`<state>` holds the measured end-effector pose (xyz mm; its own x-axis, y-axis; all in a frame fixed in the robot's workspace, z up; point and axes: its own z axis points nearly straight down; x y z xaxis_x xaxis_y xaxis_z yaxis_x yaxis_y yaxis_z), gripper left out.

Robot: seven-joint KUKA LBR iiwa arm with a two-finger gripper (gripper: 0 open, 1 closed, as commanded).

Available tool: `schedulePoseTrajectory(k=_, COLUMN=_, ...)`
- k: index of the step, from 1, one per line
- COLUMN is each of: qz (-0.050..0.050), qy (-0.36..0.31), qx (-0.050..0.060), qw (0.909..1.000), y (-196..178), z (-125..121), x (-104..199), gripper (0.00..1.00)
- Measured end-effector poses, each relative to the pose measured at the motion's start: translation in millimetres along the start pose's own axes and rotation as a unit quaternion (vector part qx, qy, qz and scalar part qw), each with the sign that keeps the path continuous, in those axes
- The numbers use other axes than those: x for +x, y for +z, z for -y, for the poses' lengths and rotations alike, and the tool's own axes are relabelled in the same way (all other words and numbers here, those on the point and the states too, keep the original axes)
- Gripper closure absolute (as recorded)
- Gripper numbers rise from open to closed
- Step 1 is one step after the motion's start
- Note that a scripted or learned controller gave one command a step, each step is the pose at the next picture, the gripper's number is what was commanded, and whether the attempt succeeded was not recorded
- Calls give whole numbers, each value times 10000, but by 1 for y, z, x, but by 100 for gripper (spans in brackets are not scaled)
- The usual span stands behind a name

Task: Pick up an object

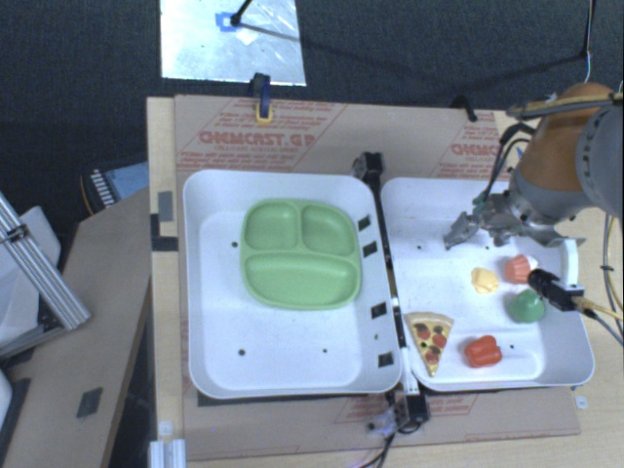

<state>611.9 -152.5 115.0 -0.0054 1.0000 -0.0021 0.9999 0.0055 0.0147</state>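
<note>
Grey fingers (458, 232) hover low over the right bin's (429, 203) far edge, too blurred to tell whether spread or pressed together, while the arm partly hides an orange toy (518, 268) near the right edge.

- A pizza slice (430, 339) lies flat at the right bin's front left, tip toward the front.
- A red pepper (483, 351) sits just right of it.
- A small yellow piece (485, 280) lies mid-bin.
- An orange-red piece (518, 268) rests just beside it.
- A green pepper (526, 306) lies nearer the right wall.
</note>
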Motion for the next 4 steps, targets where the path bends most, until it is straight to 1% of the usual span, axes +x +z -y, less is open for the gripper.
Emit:
schedulePoseTrajectory(k=1, qz=-2, qy=1, qx=37, qw=10000, y=-8, z=2, x=-1, gripper=100)
schedulePoseTrajectory(k=2, qz=-2, qy=-1, qx=36, qw=10000, y=-64, z=-11, x=2, gripper=100)
schedulePoseTrajectory(k=3, qz=-2, qy=5, qx=41, qw=10000, y=-112, z=-5, x=-1, gripper=100)
schedulePoseTrajectory(k=4, qz=-2, qy=0, qx=37, qw=10000, y=-156, z=-8, x=-2, gripper=100)
